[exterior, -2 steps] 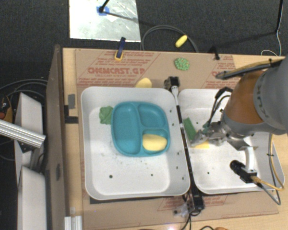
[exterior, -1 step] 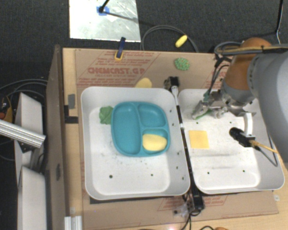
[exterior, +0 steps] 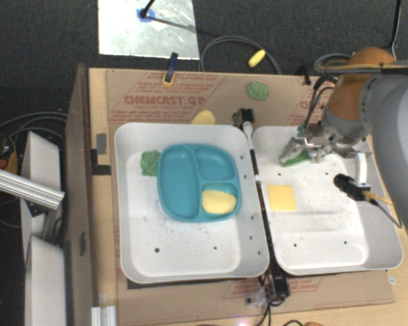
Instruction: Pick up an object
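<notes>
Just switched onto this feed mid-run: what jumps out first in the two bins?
A teal divided plate sits in the left bin, with a yellow item in its lower right compartment. In the right bin lies a flat yellow square, and the gripper is at that bin's upper left, by something green.

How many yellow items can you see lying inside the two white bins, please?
2: a rounded yellow piece in the teal tray's lower right compartment in the left bin, and a flat yellow square on the right bin's floor. The arm may hide others.

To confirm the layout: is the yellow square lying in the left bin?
No, the yellow square lies flat in the right bin, left of its middle.
</notes>
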Robot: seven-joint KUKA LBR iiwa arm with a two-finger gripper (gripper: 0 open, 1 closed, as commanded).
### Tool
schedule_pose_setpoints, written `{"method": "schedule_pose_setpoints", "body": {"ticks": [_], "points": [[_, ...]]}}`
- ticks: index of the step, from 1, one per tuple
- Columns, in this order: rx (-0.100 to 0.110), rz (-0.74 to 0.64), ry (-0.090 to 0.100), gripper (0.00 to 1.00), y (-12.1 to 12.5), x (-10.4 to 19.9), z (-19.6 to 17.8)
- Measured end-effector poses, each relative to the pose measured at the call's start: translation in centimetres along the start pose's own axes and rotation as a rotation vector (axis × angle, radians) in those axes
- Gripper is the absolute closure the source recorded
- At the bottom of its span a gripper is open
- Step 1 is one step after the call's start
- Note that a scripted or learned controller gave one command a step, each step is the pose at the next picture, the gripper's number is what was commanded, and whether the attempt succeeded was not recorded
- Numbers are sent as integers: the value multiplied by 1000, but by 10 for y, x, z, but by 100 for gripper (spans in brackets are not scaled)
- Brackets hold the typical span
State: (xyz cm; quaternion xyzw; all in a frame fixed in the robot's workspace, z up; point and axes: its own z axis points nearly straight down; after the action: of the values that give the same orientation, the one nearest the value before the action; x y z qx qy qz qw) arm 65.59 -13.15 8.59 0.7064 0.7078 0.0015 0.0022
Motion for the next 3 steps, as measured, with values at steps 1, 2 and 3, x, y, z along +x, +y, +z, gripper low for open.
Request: {"method": "schedule_pose_setpoints", "body": {"ticks": [1,2,3], "points": [[0,-3,0,0,14,-11,0],[-4,-8,-3,100,15,-11,-12],[-3,-10,-2,0,15,-11,-11]]}}
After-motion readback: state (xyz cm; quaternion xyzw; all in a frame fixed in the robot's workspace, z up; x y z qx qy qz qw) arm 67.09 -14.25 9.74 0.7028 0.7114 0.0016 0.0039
